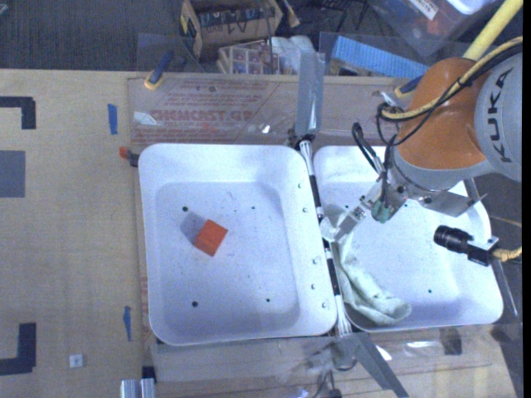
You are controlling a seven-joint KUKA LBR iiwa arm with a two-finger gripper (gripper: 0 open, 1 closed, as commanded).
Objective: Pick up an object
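A small orange block point(211, 238) lies in the left bin point(166, 172), left of its middle, with a grey shadow beside it. A crumpled white cloth point(366, 288) lies along the left side of the right bin point(473, 297), stretching from the divider down to the front-left corner. My gripper point(353, 219) hangs from the grey arm with the orange band point(444, 114) and reaches down-left to the cloth's upper end. Its tip meets the cloth near the divider. Whether the cloth is gripped is not visible.
The rims of the two bins meet at a divider point(319, 222) just left of the gripper. A black cylindrical part point(455, 240) juts from the arm over the right bin. Boxes and clutter point(241, 23) stand behind the bench.
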